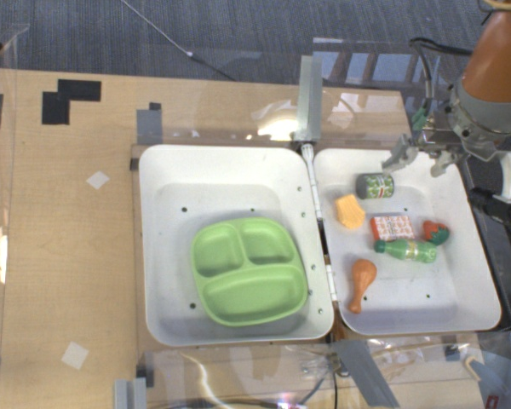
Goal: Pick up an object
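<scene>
The gripper [419, 154] hangs over the right bin [485, 309] at its top edge, fingers apart with nothing between them. The can [375, 186] lies at about seven o'clock from it, just beside, its long axis running left-right. Its label is too small to read

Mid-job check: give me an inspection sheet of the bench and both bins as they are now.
Surface: wooden bench with left bin and right bin side by side.
Job's things: right bin holds can, yellow block, red box, green bottle, strawberry, drumstick.
Clutter: green divided plate in left bin.
Grippers: gripper above right bin's far edge, open, holding nothing.
Cables: cable on floor.
Surroundings: grey carpet.
</scene>
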Motion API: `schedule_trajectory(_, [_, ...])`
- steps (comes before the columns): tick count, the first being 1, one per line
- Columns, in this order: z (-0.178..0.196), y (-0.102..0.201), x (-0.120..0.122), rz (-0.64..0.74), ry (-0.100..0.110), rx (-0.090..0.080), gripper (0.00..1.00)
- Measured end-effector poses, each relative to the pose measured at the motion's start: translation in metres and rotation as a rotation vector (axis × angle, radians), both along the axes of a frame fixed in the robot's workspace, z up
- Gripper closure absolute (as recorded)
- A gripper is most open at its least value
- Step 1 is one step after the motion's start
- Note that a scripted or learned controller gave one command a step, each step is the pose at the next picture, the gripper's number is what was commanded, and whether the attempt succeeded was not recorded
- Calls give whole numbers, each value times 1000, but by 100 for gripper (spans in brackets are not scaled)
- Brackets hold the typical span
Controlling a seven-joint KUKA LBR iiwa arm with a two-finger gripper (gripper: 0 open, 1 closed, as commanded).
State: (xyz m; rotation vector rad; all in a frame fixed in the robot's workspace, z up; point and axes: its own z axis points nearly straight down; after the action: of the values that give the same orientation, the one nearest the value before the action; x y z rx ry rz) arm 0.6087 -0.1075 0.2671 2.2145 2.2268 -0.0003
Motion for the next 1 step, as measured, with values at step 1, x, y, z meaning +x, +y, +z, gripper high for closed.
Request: schedule_trajectory(1, [-98,-29,31,92,1,1,0])
